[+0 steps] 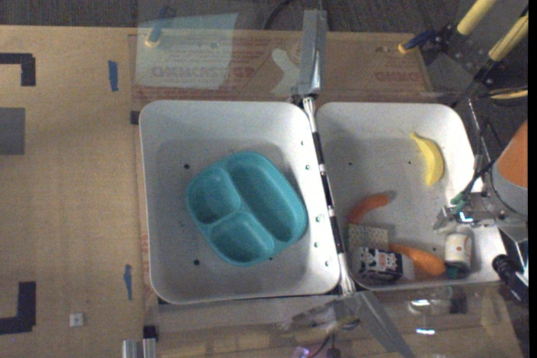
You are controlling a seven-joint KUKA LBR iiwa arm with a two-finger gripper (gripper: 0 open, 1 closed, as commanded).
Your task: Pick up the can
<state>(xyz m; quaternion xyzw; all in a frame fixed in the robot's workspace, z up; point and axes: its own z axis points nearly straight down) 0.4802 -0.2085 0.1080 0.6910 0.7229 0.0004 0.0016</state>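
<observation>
The can (457, 250) is a small white cylinder in the near right corner of the right bin (377, 126). It sits beside the tip of an orange carrot (422, 261). My gripper (460, 214) reaches in from the right and hovers just behind the can, close above the bin floor. Nothing shows in its grasp, and the can stays on the bin floor. The arm's orange band (513, 165) shows at the right edge.
The right bin also holds a yellow banana (430, 157), a second carrot (370, 206) and a small black-and-white box (377, 257). A teal divided plate (245, 206) lies in the left bin (168, 138). The bin's right wall runs close to the can.
</observation>
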